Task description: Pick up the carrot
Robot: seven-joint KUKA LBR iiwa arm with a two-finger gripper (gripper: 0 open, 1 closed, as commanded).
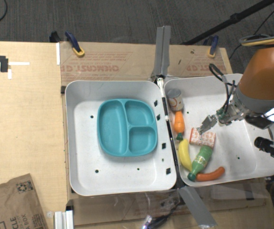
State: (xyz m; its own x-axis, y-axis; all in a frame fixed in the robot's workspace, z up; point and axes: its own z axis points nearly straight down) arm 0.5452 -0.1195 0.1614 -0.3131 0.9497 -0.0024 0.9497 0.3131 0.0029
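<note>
Orange carrot (178,122) by right bin's (251,166) left wall

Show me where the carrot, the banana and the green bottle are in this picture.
carrot (179,122): camera view, middle of its orange body.
banana (184,155): camera view, middle of its yellow curve.
green bottle (202,160): camera view, its green body.
</note>
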